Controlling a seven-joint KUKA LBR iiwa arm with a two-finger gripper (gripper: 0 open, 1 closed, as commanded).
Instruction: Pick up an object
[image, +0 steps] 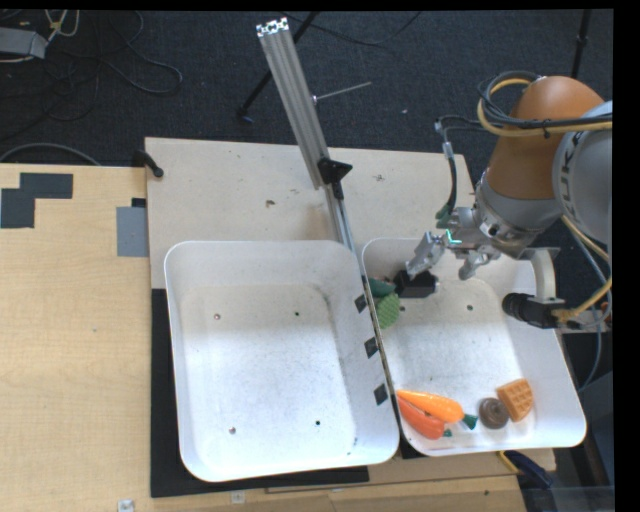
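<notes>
In the right bin (530, 345), a green object (385, 303) lies at the upper left, against the divider between the bins. My gripper (417, 282) hangs low over that corner, its dark tip just right of and touching or nearly touching the green object. Along the bin's front edge lie an orange carrot (430, 408), a small brown round piece (492, 412) and an orange waffle-textured block (516, 398). Nothing is visibly lifted off the bin floor.
The left bin (190, 300) holds only tiny dark specks. A slanted aluminium rail (300, 110) runs down from the top to the divider between the bins. The arm's orange band (545, 120) and cables sit at the upper right.
</notes>
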